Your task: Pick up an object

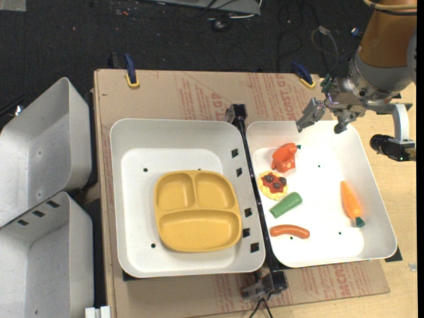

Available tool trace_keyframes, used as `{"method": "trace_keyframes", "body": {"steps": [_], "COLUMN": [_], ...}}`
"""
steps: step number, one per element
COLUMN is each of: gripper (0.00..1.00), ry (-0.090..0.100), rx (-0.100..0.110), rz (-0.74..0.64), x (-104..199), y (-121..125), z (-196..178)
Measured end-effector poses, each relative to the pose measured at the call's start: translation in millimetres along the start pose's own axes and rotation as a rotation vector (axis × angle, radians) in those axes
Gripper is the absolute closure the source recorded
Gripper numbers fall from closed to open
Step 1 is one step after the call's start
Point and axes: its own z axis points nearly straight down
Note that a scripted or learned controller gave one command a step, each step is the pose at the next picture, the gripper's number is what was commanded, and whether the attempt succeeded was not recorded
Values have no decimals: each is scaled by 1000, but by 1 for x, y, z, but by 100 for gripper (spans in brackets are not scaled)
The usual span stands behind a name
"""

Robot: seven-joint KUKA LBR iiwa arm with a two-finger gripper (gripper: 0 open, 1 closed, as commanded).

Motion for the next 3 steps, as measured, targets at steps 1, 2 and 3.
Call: {"method": "trace_keyframes", "body": {"steps": [1, 2, 3], "gripper": [0, 0, 0], "ry": [-2, -1, -1], "rx": [-13, -12, -11], "rz": [-1, -1, -2], "x": [0, 3, 11], "y": [1, 10, 8], "z": [-8, 50, 107]}}
